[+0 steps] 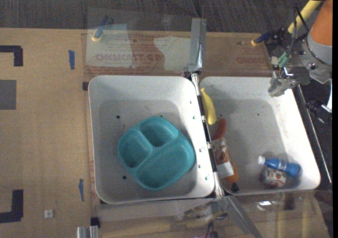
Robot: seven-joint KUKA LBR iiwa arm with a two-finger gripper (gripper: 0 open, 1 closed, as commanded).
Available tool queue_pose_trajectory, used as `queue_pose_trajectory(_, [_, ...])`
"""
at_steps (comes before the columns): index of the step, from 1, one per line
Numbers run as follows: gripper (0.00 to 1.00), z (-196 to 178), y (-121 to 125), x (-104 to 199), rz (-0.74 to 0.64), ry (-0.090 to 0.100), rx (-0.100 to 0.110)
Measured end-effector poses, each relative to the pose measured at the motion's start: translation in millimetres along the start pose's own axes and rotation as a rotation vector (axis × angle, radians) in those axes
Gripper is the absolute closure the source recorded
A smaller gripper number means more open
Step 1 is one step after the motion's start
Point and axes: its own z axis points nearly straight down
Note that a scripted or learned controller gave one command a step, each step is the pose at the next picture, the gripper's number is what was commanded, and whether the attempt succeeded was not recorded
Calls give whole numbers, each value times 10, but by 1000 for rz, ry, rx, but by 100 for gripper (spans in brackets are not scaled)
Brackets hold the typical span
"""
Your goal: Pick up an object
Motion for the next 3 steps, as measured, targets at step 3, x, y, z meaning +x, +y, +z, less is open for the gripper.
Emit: queue_pose_trajectory(3, [0, 1452, -868, -826, -198, -3, -5])
